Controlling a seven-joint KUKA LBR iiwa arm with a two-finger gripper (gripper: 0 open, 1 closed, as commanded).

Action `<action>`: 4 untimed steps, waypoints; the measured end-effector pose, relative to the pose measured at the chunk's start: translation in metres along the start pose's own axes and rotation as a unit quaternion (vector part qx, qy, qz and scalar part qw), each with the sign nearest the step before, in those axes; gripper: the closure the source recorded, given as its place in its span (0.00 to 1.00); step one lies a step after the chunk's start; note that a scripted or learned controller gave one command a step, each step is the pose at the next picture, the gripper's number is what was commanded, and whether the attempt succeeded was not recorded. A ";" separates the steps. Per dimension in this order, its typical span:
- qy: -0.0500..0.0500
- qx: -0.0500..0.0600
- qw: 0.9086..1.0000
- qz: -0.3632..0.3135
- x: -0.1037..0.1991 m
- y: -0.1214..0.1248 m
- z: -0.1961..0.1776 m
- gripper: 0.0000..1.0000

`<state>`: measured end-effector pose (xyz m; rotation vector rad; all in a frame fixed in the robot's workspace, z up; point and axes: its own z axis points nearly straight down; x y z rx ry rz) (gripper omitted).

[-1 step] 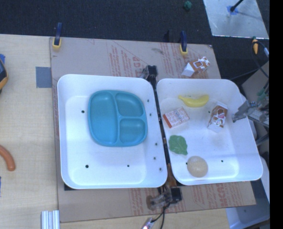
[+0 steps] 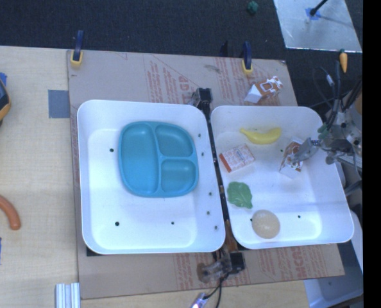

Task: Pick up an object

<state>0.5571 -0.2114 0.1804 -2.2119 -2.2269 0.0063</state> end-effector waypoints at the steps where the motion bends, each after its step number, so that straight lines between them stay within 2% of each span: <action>1: 0.000 -0.001 1.000 0.001 -0.001 0.069 0.077 0.00; 2: 0.000 -0.001 1.000 0.000 0.030 0.100 0.087 0.00; 3: 0.000 -0.001 1.000 0.002 -0.001 0.061 0.088 0.00; 4: 0.000 0.000 1.000 0.001 -0.002 0.062 0.077 1.00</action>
